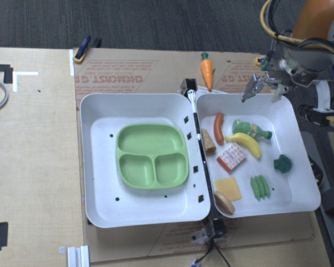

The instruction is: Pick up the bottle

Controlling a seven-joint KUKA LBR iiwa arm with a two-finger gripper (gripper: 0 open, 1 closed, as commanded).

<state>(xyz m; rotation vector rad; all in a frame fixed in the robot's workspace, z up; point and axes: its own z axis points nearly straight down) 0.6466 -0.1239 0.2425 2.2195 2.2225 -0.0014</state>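
Gripper above right bin's far rim, fingers spread, holding nothing; bottle lying below, touching banana.

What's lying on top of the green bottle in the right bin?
The banana lies across the bottle at its lower edge, covering that part. The bottle's upper side and cap end show.

Even overhead light is falling bright on the white bins, casting soft shadows; beyond them the floor is staying dim.
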